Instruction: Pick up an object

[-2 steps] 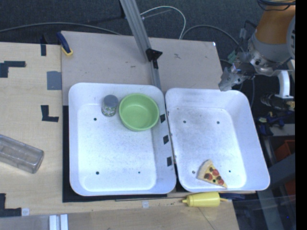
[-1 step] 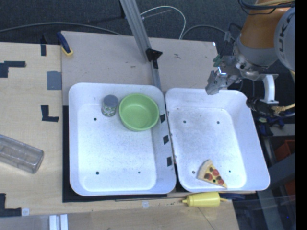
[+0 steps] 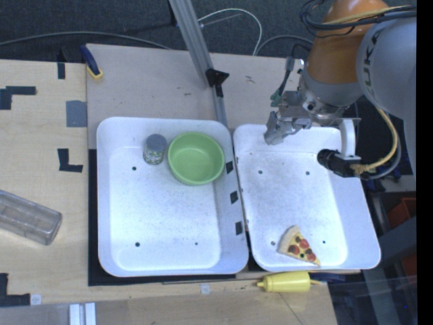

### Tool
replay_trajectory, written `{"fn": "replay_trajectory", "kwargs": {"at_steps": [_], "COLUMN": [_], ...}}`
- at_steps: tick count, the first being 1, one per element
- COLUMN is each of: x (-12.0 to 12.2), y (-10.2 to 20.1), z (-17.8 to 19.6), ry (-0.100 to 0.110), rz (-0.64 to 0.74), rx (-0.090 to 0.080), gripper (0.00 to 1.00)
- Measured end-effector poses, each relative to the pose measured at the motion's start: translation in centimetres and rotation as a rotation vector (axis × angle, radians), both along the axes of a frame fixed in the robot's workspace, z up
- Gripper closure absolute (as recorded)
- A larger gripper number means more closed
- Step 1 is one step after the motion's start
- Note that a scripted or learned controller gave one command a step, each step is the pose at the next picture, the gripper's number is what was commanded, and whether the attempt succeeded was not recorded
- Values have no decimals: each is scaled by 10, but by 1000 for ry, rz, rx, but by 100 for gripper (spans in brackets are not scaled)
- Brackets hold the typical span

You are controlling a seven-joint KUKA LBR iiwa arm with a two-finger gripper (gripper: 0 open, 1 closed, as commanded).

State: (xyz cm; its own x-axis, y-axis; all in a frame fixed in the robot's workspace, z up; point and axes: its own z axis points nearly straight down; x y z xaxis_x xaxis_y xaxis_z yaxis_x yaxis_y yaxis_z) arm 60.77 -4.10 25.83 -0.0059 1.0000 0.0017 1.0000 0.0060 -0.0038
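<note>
White plastic makes up both bins on the bench. On the far left, outside the bins, a clear plastic box (image 3: 27, 217) lies on the wood. Next comes the left bin (image 3: 122, 249). It holds a small grey jar (image 3: 155, 149) near its top edge, and a green bowl (image 3: 196, 158) sits just beside the jar, maybe touching it.

Moving right, the right bin (image 3: 352, 215) holds a toy pizza slice (image 3: 298, 245) down in its near corner. Just outside that bin's front edge lies a yellow bottle (image 3: 287, 282), on its side.

Up at the far edge of the right bin is the gripper (image 3: 276, 135), hanging from the grey and orange arm (image 3: 352, 42). It points down over the bin's top left corner. Nothing can be seen in it, and it is not clear how wide it is.

The job is to pick up something. The pizza slice looks like the nearest thing in the bin under the arm, but it is well apart from the gripper. To do this step well, the arm should come across above the slice first, then go straight down. The slice is flat and thin, so it may slip. The gripper should reach very low and squeeze across the narrow part.
</note>
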Motion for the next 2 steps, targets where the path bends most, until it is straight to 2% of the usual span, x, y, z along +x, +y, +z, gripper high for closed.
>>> {"fn": "replay_trajectory", "kwargs": {"at_steps": [1,2], "x": [-19,-22], "y": [55,111], "z": [0,-14], "ry": [-1,1], "rz": [1,1], "rx": [0,0], "gripper": [100,100]}}
